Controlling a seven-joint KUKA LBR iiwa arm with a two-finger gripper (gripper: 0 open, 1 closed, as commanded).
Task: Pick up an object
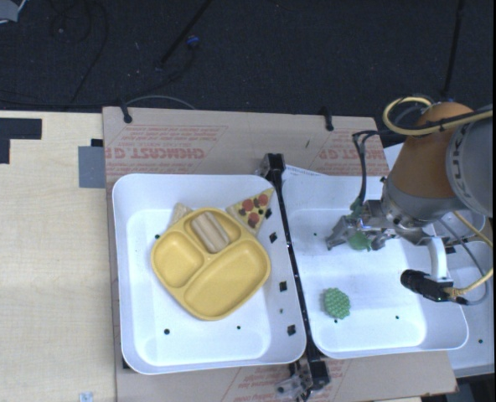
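Resting in white bin (403, 335): bumpy green ball (336, 302).

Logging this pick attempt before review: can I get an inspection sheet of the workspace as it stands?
Surface: two white bins, left bin and right bin, on cardboard.
Job's things: green knobbly object lies free in right bin; small green item at the gripper.
Clutter: yellow divided tray holding a tan piece; pizza-slice toy beside it.
Grippers: gripper low over right bin; hold unclear.
Cables: yellow and black cables on arm.
Surroundings: dark floor with wires.
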